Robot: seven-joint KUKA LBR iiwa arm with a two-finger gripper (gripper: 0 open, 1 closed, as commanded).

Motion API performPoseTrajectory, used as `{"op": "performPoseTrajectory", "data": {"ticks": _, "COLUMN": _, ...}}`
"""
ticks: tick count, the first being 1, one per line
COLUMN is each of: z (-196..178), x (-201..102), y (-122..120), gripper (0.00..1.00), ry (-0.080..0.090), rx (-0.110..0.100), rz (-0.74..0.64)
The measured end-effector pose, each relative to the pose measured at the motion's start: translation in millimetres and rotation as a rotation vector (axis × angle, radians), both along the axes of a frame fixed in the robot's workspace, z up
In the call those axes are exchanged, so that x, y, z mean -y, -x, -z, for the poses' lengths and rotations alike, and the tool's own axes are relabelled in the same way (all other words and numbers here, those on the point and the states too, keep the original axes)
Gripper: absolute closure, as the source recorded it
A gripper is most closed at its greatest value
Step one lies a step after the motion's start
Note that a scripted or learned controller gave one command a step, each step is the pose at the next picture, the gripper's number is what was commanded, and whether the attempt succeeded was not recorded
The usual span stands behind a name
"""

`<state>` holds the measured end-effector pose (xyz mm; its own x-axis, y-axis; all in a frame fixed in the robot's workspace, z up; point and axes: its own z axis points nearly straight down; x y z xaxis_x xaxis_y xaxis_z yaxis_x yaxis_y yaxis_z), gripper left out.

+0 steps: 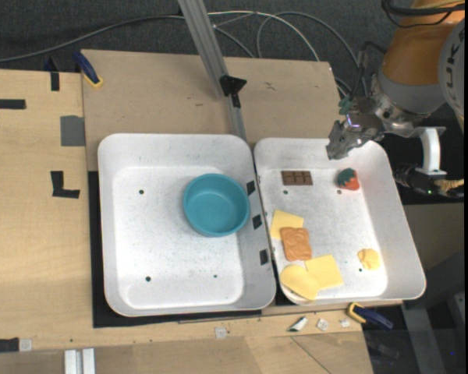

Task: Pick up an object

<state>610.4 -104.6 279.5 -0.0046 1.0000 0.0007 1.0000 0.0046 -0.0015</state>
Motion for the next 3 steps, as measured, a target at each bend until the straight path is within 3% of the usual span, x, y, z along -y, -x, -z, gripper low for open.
{"op": "performPoseTrajectory", "data": {"ticks": 3, "z": 31.3, "x": -158.0, "y": 38.2, "gripper": 1.00, "ry": -0.001, "rx": -0.002, "rz": -0.003}}
